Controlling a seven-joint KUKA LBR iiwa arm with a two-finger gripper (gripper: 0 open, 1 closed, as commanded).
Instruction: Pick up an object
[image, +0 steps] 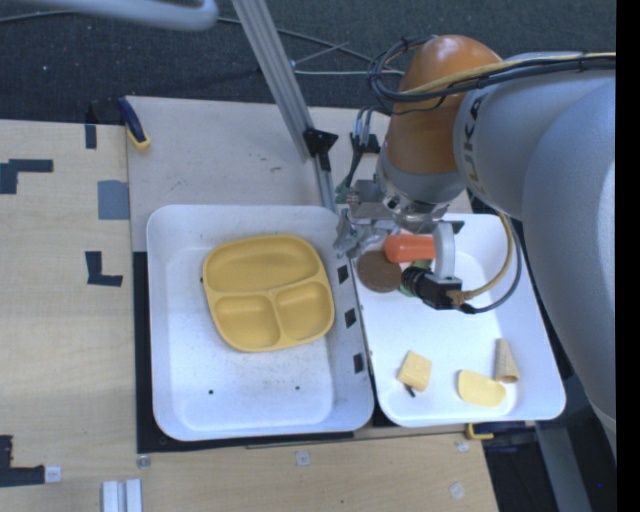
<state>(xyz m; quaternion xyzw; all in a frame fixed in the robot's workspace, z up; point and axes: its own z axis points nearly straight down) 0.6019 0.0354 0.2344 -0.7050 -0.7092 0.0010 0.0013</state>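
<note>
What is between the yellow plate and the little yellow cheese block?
In the camera view, the raised white walls where the two bins meet lie between the yellow plate and the cheese block, plus bare white bin floor on either side.

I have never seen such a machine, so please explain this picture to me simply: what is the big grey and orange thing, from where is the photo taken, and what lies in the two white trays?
The big grey and orange thing is a robot arm. It reaches in from the right, and a program moves it. The photo is taken by one fixed camera above the bench, looking down at a slant.

The gripper at the arm's end hangs over the top of the right bin. Beneath it lie an orange piece and a brown round piece; I cannot tell whether anything is held.

The left bin holds a yellow divided plate. Near the right bin's front edge lie a yellow block, a flat yellow piece and a small tan cone.
</note>
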